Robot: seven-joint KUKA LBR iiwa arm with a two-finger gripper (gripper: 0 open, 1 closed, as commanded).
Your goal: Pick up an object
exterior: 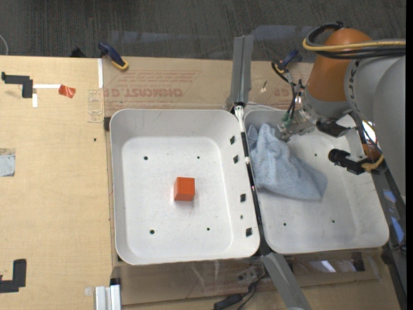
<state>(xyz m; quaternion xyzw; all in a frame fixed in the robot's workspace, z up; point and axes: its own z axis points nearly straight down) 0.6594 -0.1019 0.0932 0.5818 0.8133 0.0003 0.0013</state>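
A small orange-red block [184,189] lies near the middle of the left bin [129,173]. A crumpled light-blue cloth [281,166] rests in the left part of the right bin [335,231], against the divider. My gripper [288,129] hangs from the orange-banded wrist over the back of the right bin, right at the cloth's upper right edge. The fingertips sit low at the cloth, and the wrist and cables hide how they stand.
A black clamp-like part [345,160] sticks out from the arm over the right bin. Cardboard [168,86] backs the bins, with a blue clip [113,55] at its top left. A wooden board [45,173] lies left of the bins.
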